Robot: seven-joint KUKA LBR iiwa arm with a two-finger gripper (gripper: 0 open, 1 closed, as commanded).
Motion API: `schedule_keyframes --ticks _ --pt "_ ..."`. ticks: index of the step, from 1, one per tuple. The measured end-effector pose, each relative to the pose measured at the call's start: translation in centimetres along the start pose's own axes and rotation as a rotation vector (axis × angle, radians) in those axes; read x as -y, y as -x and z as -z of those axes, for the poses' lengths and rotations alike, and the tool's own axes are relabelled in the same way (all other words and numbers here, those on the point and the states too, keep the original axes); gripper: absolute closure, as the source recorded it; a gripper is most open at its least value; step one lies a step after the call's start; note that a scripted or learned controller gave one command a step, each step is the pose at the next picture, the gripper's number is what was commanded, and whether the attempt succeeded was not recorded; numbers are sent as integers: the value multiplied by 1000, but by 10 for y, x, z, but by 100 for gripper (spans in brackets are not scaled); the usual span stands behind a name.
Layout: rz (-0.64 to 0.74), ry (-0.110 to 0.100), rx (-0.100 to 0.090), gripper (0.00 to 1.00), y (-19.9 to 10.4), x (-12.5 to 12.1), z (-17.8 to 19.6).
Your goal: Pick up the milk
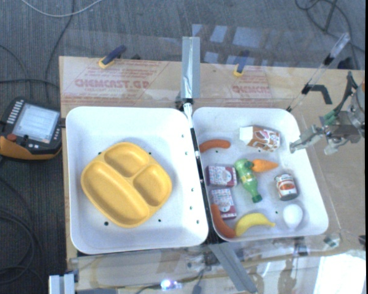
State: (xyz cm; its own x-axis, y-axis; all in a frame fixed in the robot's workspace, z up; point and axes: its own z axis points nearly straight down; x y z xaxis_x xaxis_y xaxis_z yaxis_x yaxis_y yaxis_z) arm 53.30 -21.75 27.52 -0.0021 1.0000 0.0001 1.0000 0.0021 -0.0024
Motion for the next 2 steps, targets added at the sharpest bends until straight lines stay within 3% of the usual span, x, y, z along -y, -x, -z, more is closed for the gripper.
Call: schedule_keyframes --ticks 1,2 --pt "57 -1 1 0 -23 -48 -57" --pt "64 -1 1 0 -65 -102 -127"
